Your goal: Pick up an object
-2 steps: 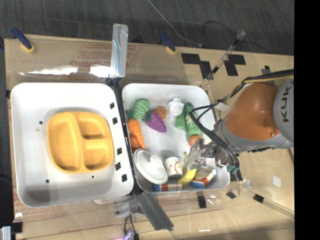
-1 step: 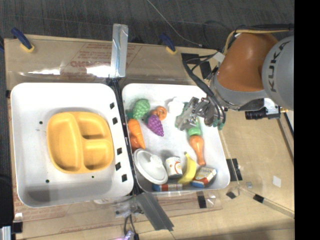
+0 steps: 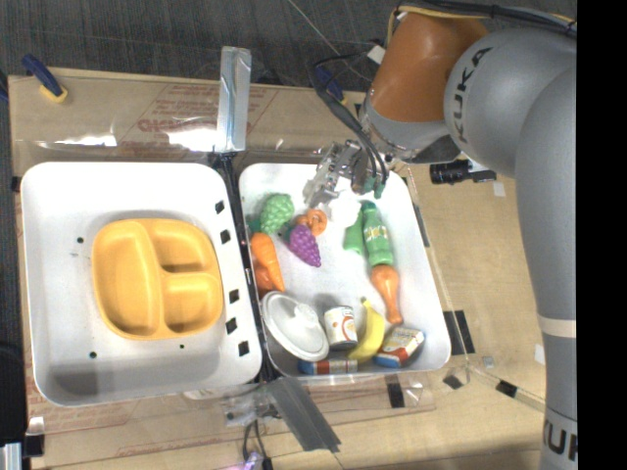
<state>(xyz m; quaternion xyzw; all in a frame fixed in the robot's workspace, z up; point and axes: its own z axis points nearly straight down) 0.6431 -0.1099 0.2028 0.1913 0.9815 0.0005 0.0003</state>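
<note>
Toy food crowds the right bin (image 3: pixel 423 262), and none of it can be seen between the gripper's fingers. The gripper (image 3: pixel 331 186) hangs over the bin's far left part, its metal fingers pointing down and toward the left, but they blur together against the white wall, so I cannot tell whether it is spread or closed. Just below and left of the fingertips lies a small orange piece (image 3: pixel 313 219), partly tucked behind the purple grapes (image 3: pixel 305 245); whether the fingers touch it is hard to make out. A green bumpy vegetable (image 3: pixel 275 211) sits just left of those, with a carrot (image 3: pixel 265 261) below it along the bin's left wall. To the right of the gripper a green bottle (image 3: pixel 372 233) lies tilted, and an orange bottle-shaped piece (image 3: pixel 388 292) lies below it. At the near end a white lidded dish (image 3: pixel 295 327), a small can (image 3: pixel 339 326), a banana (image 3: pixel 370 331) and a small carton (image 3: pixel 402 345) are packed together, overlapping so their edges are partly hidden. The left bin (image 3: pixel 59 204) holds a yellow divided tray (image 3: pixel 157 274). The grey arm (image 3: pixel 529 116) runs off the frame at the right.
</note>
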